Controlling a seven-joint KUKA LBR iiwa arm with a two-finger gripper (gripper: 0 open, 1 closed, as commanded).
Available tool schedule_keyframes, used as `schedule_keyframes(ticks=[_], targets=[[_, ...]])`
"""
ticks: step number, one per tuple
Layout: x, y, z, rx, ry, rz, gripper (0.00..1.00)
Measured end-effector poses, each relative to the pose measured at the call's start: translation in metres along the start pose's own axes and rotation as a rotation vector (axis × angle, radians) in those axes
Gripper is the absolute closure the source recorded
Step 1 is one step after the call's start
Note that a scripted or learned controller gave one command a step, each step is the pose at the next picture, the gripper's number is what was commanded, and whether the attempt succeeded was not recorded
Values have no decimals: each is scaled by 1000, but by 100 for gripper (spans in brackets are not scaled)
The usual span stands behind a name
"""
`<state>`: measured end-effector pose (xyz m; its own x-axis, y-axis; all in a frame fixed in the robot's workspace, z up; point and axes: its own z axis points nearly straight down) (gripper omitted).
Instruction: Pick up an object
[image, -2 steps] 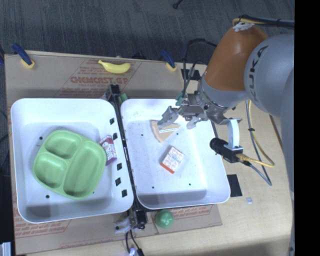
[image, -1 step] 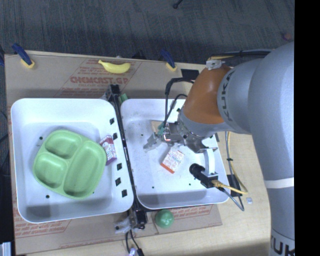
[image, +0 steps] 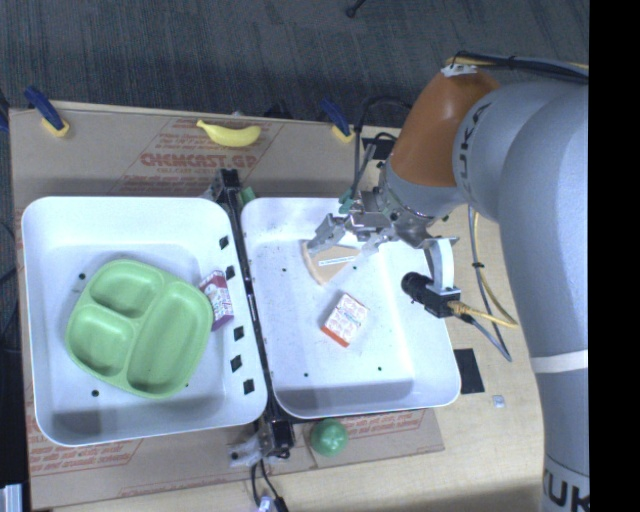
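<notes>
My gripper (image: 347, 240) hangs over the back part of the right bin (image: 420, 375), open, with its fingers spread to either side. Just beneath and in front of it lies a tan wedge-shaped slice (image: 322, 266) on the bin floor, its far end partly hidden by the fingers. Nothing is held between them. A small orange and white box (image: 344, 319) lies flat near the middle of the same bin, apart from the gripper.
The left bin (image: 45, 220) holds a green divided plate (image: 138, 326) and a small purple packet (image: 217, 297) by its right wall. A yellow toy banana (image: 228, 131) rests on the cardboard behind the bins. A green ball (image: 327, 437) sits in front of them.
</notes>
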<state>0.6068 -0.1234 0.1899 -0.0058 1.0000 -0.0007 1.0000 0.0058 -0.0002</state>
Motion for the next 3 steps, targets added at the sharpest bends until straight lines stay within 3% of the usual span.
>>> schedule_keyframes(ticks=[1,2,3], targets=[[31,16,93,-5,-3,-1,0],[29,17,82,-8,-7,-3,100],[133,-17,-3,1,1,-5,100]])
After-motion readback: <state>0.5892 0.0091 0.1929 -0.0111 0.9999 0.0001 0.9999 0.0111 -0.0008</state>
